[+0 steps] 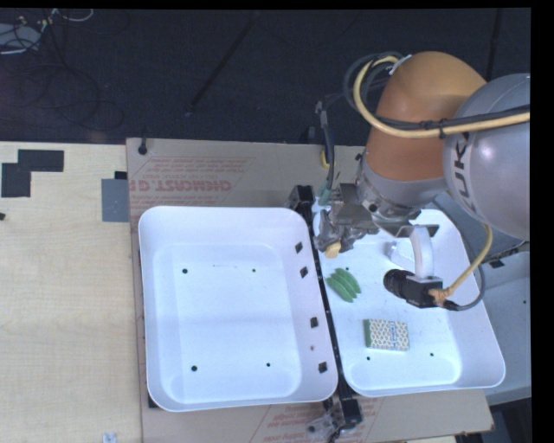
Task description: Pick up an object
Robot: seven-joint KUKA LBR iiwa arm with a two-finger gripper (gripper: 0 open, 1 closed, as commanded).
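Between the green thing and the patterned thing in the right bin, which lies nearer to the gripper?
The green pod-shaped object, close beside the gripper; the patterned rectangular block lies farther away.

It looked like a robotics lab. At the upper right, a grey industrial robot arm (433,95) with an orange band reached over a left bin (149,260) and a right bin (485,368), both shallow and white, on a printed board (216,164). Black tape marks (35,166) dotted the pale bench (61,303) at the left. Loose cables (35,26) lay at the upper left.
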